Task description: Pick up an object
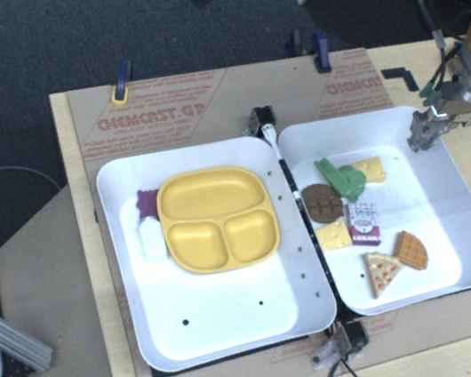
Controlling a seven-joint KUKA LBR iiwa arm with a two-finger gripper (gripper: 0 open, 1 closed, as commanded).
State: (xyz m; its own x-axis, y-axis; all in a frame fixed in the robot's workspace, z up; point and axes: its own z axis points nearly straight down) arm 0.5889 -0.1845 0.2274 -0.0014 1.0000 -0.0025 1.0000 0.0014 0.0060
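1. Big picture first: two white bins sit side by side on the bench. The left bin (151, 324) has a yellow divided tray (218, 216) taking up its upper middle, with a purple thing (147, 200) and a white bottle-ish thing (151, 238) tucked against the tray's left edge. The right bin (466, 215) is where all the small pickable stuff is.

2. The gripper (425, 130) hangs at the upper right corner of the right bin, just about over its rim. It's small and dark in this view, so I honestly can't tell if it's spread or pinched, and nothing is visibly in it.

3. The relation that matters: every candidate lies to the left of the gripper and further down the frame. Closest is the pale yellow piece (369, 170), with the green toy (340, 177) touching it on the left. The green one's long axis runs diagonally, upper left to lower right.

4. Further off, a loose column runs down the bin's left side:
   - brown round cookie (321, 202), touching the green toy
   - cheese-yellow block (334, 235), just below the cookie
   - small carton (363, 222), beside the block
   - pizza slice (381, 271) and waffle-looking piece (410, 250) near the bottom, a bit apart from the rest

5. What's in the way: not much. The bin floor between the gripper and the yellow piece is bare. My guess is the crowding is the real headache, since the green toy, cookie and yellow piece are packed together. The waffle piece sits more alone, so it looks like the cleaner grab.
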